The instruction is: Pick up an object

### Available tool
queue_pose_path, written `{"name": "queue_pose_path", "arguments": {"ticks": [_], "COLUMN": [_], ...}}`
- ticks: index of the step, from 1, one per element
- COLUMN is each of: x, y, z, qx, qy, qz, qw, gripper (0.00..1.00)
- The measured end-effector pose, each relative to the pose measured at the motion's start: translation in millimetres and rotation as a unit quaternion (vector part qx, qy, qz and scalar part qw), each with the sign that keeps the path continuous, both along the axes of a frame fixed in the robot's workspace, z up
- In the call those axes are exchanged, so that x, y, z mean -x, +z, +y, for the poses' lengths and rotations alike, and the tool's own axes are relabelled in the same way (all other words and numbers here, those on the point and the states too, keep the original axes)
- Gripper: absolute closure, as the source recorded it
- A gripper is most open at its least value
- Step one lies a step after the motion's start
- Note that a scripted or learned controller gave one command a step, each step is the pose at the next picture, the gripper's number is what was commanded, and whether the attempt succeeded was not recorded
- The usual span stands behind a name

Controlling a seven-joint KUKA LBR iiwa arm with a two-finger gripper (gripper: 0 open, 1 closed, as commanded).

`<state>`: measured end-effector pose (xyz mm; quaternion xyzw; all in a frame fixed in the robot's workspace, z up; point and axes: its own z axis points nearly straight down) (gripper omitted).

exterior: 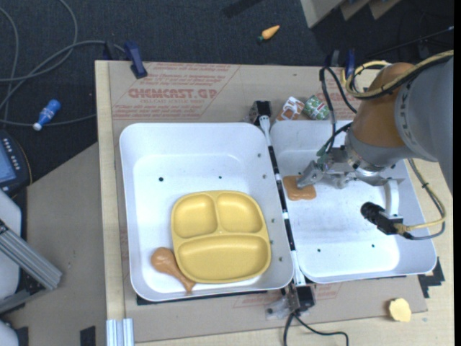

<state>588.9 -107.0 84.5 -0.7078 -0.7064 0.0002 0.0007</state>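
The worktop (180, 92), a sheet of printed brown cardboard, carries two white bins side by side. The left bin (144, 157) holds a yellow plate (220, 236) with three compartments, lying flat toward the near side, and an orange drumstick (170, 263) that lies against the plate's near-left edge, partly tucked under it. The arm (403, 114) reaches in from the right over the right bin (346, 251), its orange band showing above the wrist, with yellow and black cables looped around it. The tool (311, 177) is low at the far-left part of the right bin, just above a flat tan piece (298, 190) that lies on the bin floor next to the divider between the bins; the tip looks to be touching or nearly touching the piece, but whether the tool is released or clenched I cannot tell. Two small packets (306, 107) sit on the worktop just beyond the right bin. A yellow lump (399, 309) lies off the near-right corner. On the dark floor lie a blue bottle (47, 113) at left and a small orange bit (269, 32) beyond the worktop.
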Motion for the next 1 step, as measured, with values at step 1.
{"name": "queue_pose_path", "arguments": {"ticks": [1], "x": [-34.4], "y": [0.6], "z": [15.7], "qx": [0.0009], "qy": [0.002], "qz": [-0.003], "qw": [1.0], "gripper": [0.0]}}
